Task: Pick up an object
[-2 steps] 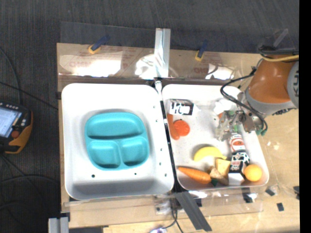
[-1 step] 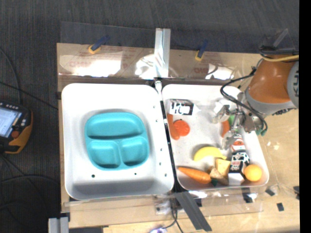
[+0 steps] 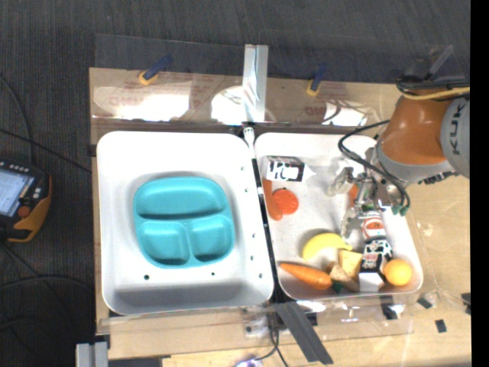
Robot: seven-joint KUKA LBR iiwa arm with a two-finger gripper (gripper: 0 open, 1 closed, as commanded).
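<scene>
My gripper (image 3: 356, 202) hangs low over the right part of the right bin (image 3: 321, 145), reaching in from the grey and orange arm (image 3: 416, 140). Just below it stands a red and white can (image 3: 372, 225), very close to the gripper's tip. A small black and white carton (image 3: 376, 254) is under the can. Also in this bin are a yellow lemon-like fruit (image 3: 325, 245), a carrot (image 3: 306, 274), a cheese wedge (image 3: 350, 263), an orange (image 3: 397, 272), a red-orange tomato (image 3: 283, 202) and a black and white packet (image 3: 285, 171).
The left bin (image 3: 122, 281) holds a teal divided plate (image 3: 183, 219). A ridge between the two bins runs at about mid-frame. A handheld controller (image 3: 23, 197) lies on the floor at far left. Cables hang beside the wrist.
</scene>
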